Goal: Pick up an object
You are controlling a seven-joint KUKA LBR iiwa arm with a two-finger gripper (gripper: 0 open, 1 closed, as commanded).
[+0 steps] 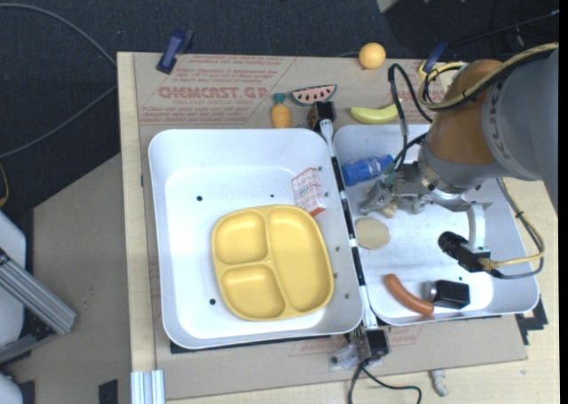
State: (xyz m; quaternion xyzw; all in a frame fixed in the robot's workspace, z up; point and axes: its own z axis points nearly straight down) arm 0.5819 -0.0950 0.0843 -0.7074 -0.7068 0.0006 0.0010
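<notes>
My gripper (pixel 380 200) hangs low over the left half of the right bin (pixel 506 304), under the grey arm with its orange band (pixel 461 131). A blue bottle (pixel 365 168) lies just above and to the left of it, by the bin's far left corner. A tan round disc (pixel 372 233) rests directly below the gripper. An orange-red sausage (pixel 407 295) and a black block (pixel 449 294) lie near the front wall. I see nothing held.
The left bin (pixel 177 171) holds a yellow divided plate (pixel 270 262) and a small red-and-white packet (pixel 308 189). Behind the bins on the bench are a banana (pixel 374 114), a yellow ball (pixel 373 56), a watermelon slice (pixel 314 93) and a blue clip (pixel 173 50).
</notes>
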